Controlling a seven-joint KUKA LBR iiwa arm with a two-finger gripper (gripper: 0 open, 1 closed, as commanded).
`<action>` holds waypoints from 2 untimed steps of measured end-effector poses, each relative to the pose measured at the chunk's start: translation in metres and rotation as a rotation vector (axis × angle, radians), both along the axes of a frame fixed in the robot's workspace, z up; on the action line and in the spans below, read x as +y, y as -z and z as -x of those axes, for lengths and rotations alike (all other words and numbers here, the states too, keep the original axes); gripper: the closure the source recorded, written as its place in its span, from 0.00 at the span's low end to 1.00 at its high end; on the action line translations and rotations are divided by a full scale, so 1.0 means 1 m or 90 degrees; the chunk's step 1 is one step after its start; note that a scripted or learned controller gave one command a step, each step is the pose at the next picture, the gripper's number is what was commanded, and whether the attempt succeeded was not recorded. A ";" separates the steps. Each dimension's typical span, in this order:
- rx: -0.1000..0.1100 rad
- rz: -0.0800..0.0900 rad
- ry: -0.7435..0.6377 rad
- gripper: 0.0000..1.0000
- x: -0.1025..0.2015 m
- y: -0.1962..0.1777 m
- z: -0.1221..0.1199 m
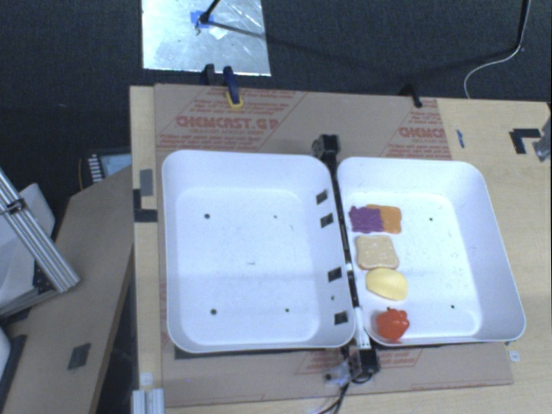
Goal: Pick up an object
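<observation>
**Bins.** Two shallow white bins sit side by side on a brown printed sheet (285, 115) that covers the tabletop (517, 123). The left bin (172, 231) and the right bin (493, 231) touch along their inner walls. A row of small dark clips (328, 221) runs along that junction.

**Task objects.** All five objects lie in the right bin, in a column close to its left wall.
- Far end: a purple piece (364, 219) and an orange piece (390, 219). They touch, with the purple one on the left.
- Next toward the near side: a tan bread-like slice (377, 251), lying flat.
- Then: a yellow rounded item (386, 284), just beside the slice.
- Near left corner: a red item (392, 323), close to the bin wall.

**End effector.** Its opening and its contents cannot be told. No object is seen lifted; each one rests on the bin floor.

**Surroundings.** A silver reflective sheet (205, 24) lies on the dark floor beyond the tabletop's far edge. A blue clamp (231, 80) sits at that edge. A thin white cable (496, 59) loops at far right. A metal rail (34, 240) slants at the left.
</observation>
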State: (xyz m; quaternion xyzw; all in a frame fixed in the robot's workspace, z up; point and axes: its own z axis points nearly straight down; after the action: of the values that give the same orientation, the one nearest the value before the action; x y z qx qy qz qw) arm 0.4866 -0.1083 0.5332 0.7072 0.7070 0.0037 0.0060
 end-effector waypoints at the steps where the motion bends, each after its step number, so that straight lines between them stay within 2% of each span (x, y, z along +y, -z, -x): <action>1: 0.013 -0.003 -0.007 1.00 0.068 0.106 0.000; 2: 0.001 0.002 0.005 1.00 -0.042 0.029 0.001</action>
State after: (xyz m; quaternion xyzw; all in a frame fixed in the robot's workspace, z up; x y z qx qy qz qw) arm 0.4857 -0.1503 0.5046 0.7102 0.7040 0.0016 0.0065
